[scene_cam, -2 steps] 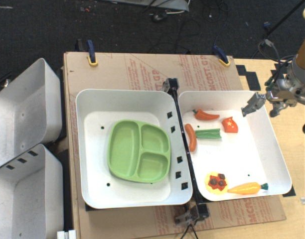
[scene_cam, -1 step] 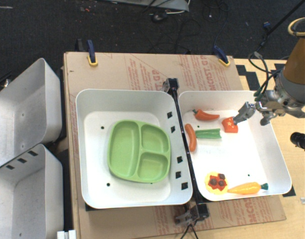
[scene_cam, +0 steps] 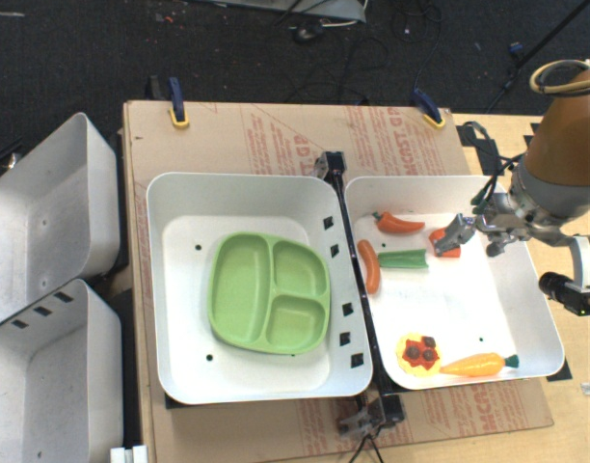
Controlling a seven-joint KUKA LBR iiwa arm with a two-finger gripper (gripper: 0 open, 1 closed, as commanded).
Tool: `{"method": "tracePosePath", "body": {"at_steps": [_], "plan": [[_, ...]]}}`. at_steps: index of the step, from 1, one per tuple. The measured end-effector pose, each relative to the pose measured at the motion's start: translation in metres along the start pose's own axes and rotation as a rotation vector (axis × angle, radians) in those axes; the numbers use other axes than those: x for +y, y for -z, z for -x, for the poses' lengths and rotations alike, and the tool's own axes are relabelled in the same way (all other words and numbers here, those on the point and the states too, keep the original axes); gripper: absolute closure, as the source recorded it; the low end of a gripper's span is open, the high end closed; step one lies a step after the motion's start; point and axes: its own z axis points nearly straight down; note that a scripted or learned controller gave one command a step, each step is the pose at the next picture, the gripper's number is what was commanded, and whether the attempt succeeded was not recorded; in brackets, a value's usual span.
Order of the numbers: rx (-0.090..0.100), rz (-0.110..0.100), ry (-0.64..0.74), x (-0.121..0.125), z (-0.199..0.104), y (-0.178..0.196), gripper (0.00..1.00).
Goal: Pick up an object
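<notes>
The right bin (scene_cam: 526, 307) holds several toy foods. A red chili pepper (scene_cam: 401, 224) lies near its back wall, with an orange-red sausage (scene_cam: 370, 263) and a green bean pod (scene_cam: 403, 259) along the left side. A small red piece (scene_cam: 444, 243) lies just left of my gripper (scene_cam: 477, 236). The gripper hangs over the bin's back right part, open, fingers spread with nothing between them. Its left finger (scene_cam: 461, 228) is next to the red piece. A carrot (scene_cam: 478, 363) and a yellow pizza slice (scene_cam: 419, 353) lie at the front.
The left bin (scene_cam: 179, 355) holds a green divided plate (scene_cam: 271, 292). A black divider (scene_cam: 351, 278) runs between the bins. Two spare white bins (scene_cam: 44, 258) stand off the bench at left. Clamps (scene_cam: 178, 104) grip the board's far edge.
</notes>
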Motion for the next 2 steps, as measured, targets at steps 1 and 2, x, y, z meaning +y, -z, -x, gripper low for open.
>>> {"method": "tracePosePath", "body": {"at_steps": [1,2], "plan": [[0.0,0.0,-0.001,-0.003,0.004,-0.044,0.0],[-0.002,0.005,0.0,-0.001,0.004,-0.031,1.0]]}}
